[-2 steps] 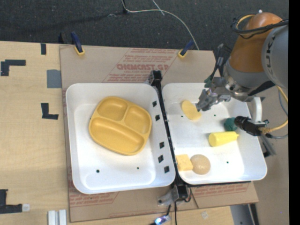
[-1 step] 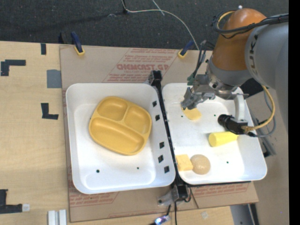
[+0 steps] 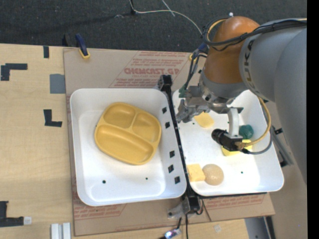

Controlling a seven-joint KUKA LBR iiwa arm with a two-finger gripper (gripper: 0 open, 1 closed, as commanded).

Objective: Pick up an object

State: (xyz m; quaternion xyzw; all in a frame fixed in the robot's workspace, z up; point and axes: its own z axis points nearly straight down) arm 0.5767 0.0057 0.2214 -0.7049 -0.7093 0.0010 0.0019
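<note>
Gripper low in right bin | we cannot tell its state | we see pale yellow piece just right of it

Even bright overhead light, soft short shadows, white bins slightly glaring, mild softness overall, edges undistorted

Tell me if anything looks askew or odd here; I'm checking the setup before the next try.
The yellow divided plate sits turned at an angle to the left bin's walls, though flat and whole. In the right bin, the yellow square touches the beige ball near the divider. Nothing looks spilled or damaged.
</note>
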